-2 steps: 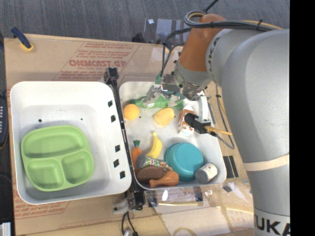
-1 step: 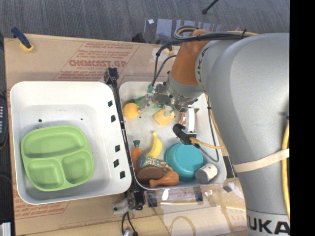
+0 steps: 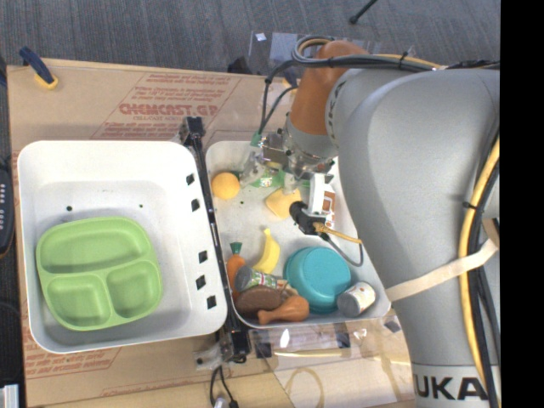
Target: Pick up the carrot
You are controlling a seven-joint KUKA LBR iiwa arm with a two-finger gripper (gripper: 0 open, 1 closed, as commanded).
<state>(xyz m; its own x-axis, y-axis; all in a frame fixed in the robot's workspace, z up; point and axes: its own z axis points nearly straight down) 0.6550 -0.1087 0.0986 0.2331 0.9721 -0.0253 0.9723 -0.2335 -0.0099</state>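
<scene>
The carrot [image 3: 235,268] is lying at the near left side of the right bin [image 3: 223,155], its orange body pressed close to the bin's left wall with a small green top pointing away from the camera. It is sitting just beside the banana [image 3: 269,252] and touching the brown item [image 3: 262,299] in the near corner. The tool [image 3: 276,161] is hanging over the far end of the same bin, well apart from the carrot, with the yellow ball [image 3: 225,185] and a yellow wedge [image 3: 281,202] lying between them. How wide the tool is standing, I cannot tell, since the wrist and cables are covering it; nothing is showing as gripped. The arm [image 3: 425,228] is reaching in from the right, its large grey body covering the right side of the bin, with the orange band [image 3: 316,92] bending down toward the wrist. A teal bowl [image 3: 318,277] and a small white cup [image 3: 357,297] are resting near the arm's lower edge. In the left bin [image 3: 51,164], a green divided plate [image 3: 99,272] is lying at the near side. Both bins are sitting on the cardboard-covered desk [image 3: 127,100].
</scene>
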